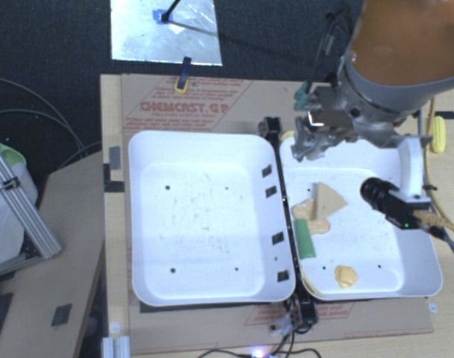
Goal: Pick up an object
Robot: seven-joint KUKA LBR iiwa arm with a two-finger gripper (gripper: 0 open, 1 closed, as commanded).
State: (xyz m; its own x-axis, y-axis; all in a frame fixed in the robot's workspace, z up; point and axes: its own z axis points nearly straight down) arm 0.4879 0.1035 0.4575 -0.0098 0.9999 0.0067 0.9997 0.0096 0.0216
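Just now the gripper (310, 149) hangs over the right bin's (376, 278) far-left corner, finger state impossible to tell, while the tan wedge (327, 200) lies nearer the table's front edge.

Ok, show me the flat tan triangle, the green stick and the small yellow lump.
flat tan triangle (329, 200), camera view, its middle
green stick (304, 239), camera view, mid-length
small yellow lump (346, 276), camera view, its top
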